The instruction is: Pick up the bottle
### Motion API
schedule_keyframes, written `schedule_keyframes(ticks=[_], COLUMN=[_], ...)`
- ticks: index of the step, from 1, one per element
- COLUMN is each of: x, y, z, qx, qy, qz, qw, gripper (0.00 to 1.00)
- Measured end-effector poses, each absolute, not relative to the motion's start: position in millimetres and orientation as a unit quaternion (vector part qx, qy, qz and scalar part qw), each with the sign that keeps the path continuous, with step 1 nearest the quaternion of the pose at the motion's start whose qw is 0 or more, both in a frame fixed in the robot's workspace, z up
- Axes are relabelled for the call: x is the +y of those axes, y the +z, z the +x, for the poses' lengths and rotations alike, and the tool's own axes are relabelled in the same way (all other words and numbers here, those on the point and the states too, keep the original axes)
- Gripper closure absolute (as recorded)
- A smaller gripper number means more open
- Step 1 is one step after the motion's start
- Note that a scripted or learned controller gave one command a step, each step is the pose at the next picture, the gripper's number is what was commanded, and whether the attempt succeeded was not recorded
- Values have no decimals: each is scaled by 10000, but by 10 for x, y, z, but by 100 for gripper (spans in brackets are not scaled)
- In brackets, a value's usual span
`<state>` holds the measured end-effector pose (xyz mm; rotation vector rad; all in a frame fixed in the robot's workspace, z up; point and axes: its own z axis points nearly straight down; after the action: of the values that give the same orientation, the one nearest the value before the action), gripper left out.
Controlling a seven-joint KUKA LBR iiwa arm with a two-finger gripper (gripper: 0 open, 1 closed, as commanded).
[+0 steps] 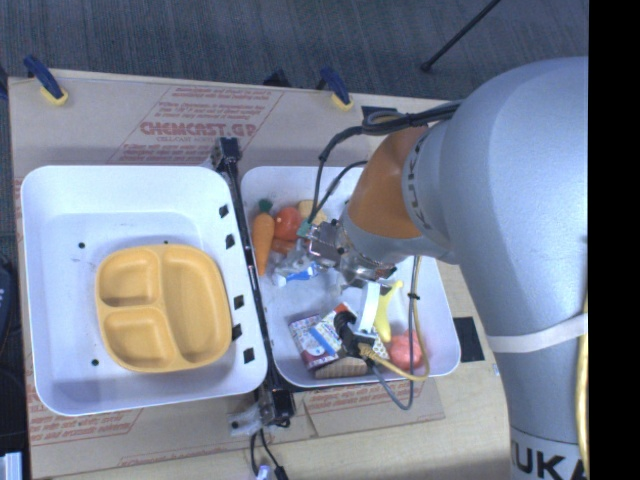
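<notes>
- Over the right bin (440, 353), your arm (480, 198) reaches in, its gripper (320, 243) low among the clutter.
- You see the bottle (290, 268) lying beside the carrot (262, 240), near the gripper.
- Left bin (40, 268): a yellow tray (163, 306).

Dark grey carpet (150, 13) fills the top of the frame. Printed cardboard (200, 123) covers the bench, held by blue clamps (45, 80) at its upper edge.
</notes>
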<state>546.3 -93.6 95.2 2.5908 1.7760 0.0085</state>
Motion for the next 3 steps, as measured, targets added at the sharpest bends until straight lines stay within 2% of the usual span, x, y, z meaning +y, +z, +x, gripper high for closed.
schedule_keyframes(ticks=[1, 2, 3], x=[-899, -883, -964], y=[948, 1040, 908], z=[5392, 5396, 4866], qx=[5159, 5180, 4392], qy=[25, 19, -6], qz=[8566, 8554, 8984], qw=[-15, -37, -17], gripper=[0, 100, 100])
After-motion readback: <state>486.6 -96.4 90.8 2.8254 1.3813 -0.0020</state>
